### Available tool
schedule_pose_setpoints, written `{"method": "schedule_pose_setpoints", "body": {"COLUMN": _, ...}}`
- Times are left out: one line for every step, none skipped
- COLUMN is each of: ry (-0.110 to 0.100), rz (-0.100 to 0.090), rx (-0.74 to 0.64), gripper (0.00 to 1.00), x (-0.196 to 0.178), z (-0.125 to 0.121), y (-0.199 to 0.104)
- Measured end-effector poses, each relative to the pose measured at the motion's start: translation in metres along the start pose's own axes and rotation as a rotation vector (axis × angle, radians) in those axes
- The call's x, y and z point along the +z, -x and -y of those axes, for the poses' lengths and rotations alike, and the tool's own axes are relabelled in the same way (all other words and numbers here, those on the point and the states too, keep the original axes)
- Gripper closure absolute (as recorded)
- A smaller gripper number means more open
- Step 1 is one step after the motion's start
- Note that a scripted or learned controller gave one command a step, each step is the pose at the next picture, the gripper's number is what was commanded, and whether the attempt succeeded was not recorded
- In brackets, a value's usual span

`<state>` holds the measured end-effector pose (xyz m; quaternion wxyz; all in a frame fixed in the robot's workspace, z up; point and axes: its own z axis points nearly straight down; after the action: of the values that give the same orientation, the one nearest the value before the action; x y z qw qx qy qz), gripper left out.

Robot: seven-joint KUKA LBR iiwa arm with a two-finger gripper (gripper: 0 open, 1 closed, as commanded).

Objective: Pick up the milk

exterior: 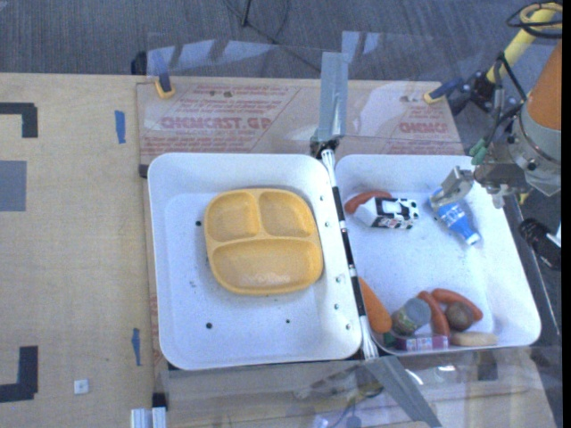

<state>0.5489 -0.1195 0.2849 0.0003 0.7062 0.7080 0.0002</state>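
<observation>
Milk carton (393,212) lying sideways, long axis left-right, gripper (464,185) opening unclear, near blue packet (455,218)

The wooden bench (71,266) carries two shallow white bins side by side: the left bin (169,328) and the right bin (508,275). Behind them a flat cardboard sheet (223,119) lies on the bench.

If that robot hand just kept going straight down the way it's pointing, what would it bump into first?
Most likely the blue-and-white milk carton, lying right under the hand in the right bin. Depth is hard to judge from above.
</observation>
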Motion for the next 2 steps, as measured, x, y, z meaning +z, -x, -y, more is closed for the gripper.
{"method": "schedule_pose_setpoints", "body": {"ry": 0.0, "rz": 0.0, "rx": -0.128, "gripper": 0.0, "x": 0.1, "z": -0.02, "y": -0.065}}
{"method": "schedule_pose_setpoints", "body": {"ry": 0.0, "rz": -0.001, "rx": -0.283, "gripper": 0.0, "x": 0.189, "z": -0.04, "y": -0.016}}
